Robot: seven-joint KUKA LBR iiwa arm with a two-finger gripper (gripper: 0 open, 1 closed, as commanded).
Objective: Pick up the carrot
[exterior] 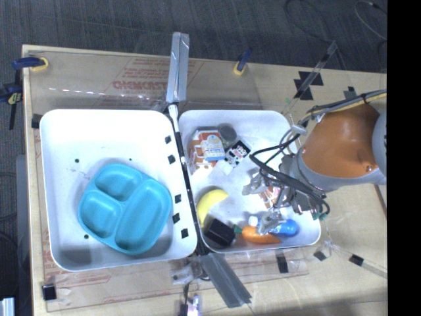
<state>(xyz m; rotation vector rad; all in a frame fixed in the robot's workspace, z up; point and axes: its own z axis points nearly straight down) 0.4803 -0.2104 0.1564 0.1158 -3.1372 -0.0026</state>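
The carrot is a small orange piece lying along the front wall of the right bin. A blue object lies touching its right end. My gripper reaches in from the right and hangs low, just above and behind the carrot's middle, among cables. The arm's orange band covers the bin's right side. Part of the carrot's upper edge is hidden behind the gripper tip.
In the right bin, a yellow fruit and a black block lie left of the carrot. A snack packet, a black-and-white cube and a grey round piece sit at the back. The left bin holds a blue divided plate.
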